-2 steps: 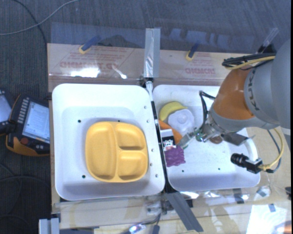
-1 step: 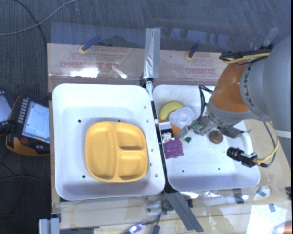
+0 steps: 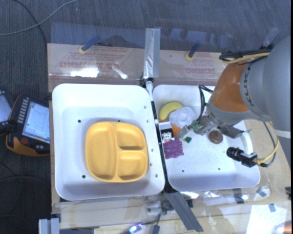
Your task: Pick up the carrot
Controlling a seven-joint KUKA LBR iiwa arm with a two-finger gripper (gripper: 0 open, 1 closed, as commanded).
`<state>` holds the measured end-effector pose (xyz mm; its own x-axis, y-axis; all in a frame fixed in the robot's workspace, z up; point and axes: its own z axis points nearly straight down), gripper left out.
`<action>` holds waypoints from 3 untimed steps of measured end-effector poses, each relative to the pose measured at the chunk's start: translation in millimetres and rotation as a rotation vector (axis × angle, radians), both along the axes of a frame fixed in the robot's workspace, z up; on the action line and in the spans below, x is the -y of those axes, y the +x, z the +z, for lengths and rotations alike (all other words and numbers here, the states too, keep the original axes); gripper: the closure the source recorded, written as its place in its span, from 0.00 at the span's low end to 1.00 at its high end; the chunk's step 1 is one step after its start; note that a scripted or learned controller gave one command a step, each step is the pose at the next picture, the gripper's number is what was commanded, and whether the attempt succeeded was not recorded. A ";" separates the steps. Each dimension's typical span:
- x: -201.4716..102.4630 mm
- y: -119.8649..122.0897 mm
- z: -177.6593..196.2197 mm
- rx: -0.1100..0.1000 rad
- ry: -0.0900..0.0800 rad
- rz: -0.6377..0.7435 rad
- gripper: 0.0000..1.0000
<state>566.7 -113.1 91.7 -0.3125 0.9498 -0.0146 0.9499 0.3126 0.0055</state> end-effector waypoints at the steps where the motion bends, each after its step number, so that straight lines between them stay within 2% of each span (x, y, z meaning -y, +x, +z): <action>1: 3.6 12.6 -0.2 0.004 0.001 0.275 0.00; 2: 2.2 13.2 9.8 0.004 0.002 0.276 1.00; 3: -44.8 48.1 91.6 -0.011 0.009 0.044 1.00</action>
<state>614.8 -68.2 183.3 -0.3538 0.9353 -0.0022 0.9353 0.3538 -0.0022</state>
